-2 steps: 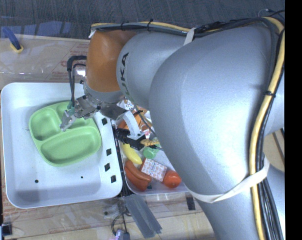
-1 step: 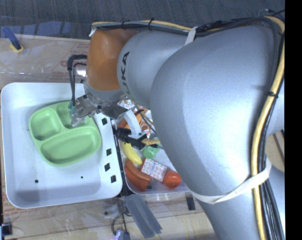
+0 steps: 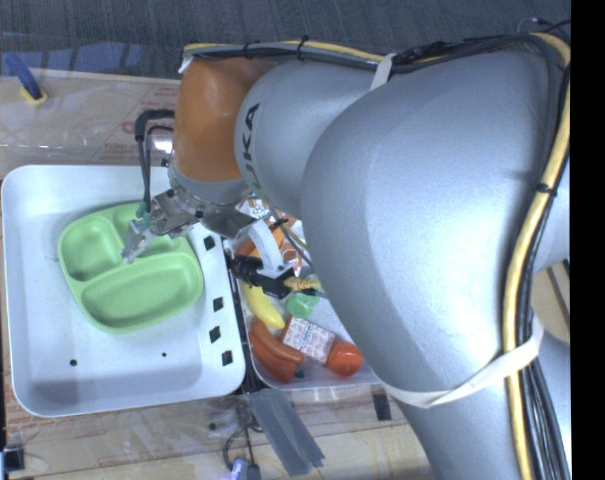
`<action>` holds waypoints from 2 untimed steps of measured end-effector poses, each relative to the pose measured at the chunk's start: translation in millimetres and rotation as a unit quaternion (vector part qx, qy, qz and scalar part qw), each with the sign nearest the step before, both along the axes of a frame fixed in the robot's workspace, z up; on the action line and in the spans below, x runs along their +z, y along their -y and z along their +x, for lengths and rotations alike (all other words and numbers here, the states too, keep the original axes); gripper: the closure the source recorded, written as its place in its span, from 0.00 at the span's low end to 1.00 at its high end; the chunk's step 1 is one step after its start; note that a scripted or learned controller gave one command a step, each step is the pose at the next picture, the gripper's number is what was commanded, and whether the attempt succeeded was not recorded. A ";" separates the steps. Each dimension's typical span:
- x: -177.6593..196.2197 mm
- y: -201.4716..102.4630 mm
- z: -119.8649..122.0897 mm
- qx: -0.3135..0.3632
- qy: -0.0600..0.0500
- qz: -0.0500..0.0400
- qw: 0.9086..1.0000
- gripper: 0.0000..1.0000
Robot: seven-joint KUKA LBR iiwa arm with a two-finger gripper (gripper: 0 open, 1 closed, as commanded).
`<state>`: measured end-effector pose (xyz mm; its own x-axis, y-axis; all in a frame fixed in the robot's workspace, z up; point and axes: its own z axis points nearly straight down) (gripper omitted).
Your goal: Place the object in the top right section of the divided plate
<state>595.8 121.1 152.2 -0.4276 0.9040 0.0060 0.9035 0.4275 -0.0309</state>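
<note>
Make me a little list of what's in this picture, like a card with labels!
plate: green, divided, in the left bin
gripper: over the plate's upper right part
right bin: holds a banana and other toy food
arm: grey with an orange band, coming from the right

Open white floor around green divided plate (image 3: 132, 273) in left bin (image 3: 32, 298); right bin (image 3: 312, 383) crowded with toy food (image 3: 302, 338), overhung by arm (image 3: 402, 218).

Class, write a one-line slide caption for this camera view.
Gripper over the green plate's top right section in the left bin; toys in the right bin.
</note>
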 end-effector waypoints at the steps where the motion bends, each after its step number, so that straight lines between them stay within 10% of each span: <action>1: 4.8 0.1 -0.8 0.001 -0.004 -0.001 1.000 1.00; 2: 4.8 0.1 -0.8 0.001 -0.004 -0.001 1.000 0.00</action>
<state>595.0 121.0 157.0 -0.4296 0.9030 0.0080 0.9022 0.4295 -0.0398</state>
